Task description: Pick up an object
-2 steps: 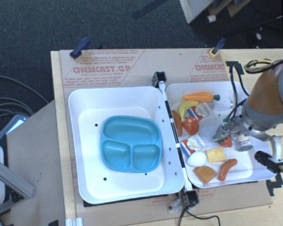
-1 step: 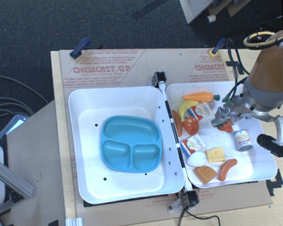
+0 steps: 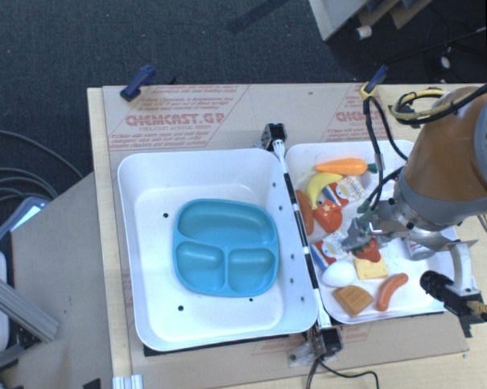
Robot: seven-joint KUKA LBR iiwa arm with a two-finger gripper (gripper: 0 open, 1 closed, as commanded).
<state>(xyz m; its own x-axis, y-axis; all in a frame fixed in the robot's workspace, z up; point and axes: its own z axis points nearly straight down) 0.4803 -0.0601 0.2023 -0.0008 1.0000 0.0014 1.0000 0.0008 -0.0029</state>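
- Gripper [image 3: 363,239], right centre of the frame: low in the right bin [image 3: 442,306] among toy food; its finger opening cannot be made out against the clutter, and no item is visibly held.
- Cheese-coloured square [image 3: 371,269]: just below the gripper tip, probably the nearest target.
- Sausage [image 3: 392,290]: lower right of the tip, long axis slanting up to the right.
- White egg [image 3: 339,273]: lower left of the tip.
- Blue divided plate [image 3: 226,248]: in the left bin [image 3: 140,234], well apart.

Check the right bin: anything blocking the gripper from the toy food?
Nothing visible. The gripper is already down among the toy food in the right bin, beside the cheese slice and red pepper. The items lie crowded together.
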